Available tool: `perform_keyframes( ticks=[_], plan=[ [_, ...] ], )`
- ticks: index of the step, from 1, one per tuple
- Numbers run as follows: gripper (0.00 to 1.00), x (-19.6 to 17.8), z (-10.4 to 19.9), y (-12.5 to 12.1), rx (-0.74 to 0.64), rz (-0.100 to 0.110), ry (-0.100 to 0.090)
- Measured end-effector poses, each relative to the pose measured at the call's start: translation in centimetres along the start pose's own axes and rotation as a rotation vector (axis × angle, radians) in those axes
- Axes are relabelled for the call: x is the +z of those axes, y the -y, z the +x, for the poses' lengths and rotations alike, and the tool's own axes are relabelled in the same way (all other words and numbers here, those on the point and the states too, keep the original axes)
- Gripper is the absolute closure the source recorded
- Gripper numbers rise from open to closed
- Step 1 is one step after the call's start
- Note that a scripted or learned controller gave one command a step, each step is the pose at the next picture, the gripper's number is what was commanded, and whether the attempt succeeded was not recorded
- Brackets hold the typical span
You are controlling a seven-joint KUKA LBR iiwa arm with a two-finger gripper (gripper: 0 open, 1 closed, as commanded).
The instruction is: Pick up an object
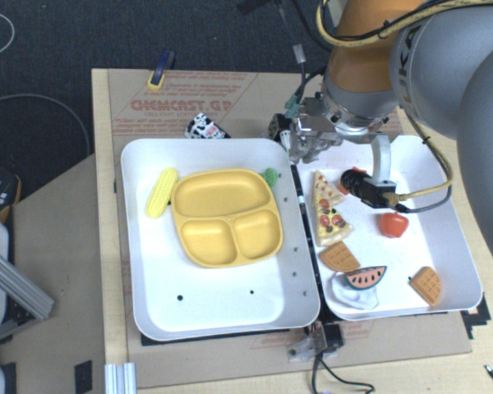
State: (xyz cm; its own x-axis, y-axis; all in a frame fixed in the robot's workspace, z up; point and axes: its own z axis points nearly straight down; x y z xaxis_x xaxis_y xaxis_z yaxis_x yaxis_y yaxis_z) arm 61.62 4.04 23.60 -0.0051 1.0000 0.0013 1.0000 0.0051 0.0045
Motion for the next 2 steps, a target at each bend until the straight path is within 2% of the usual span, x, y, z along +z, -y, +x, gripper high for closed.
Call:
perform_keyframes(
  ticks=[1,2],
  plan=[
    [1.00,0.7,-0.7,-0.9,0.005,0.002,0.002],
    [1.00,1.3,0.7,0.0,0.003,0.008,0.001]
  ],
)
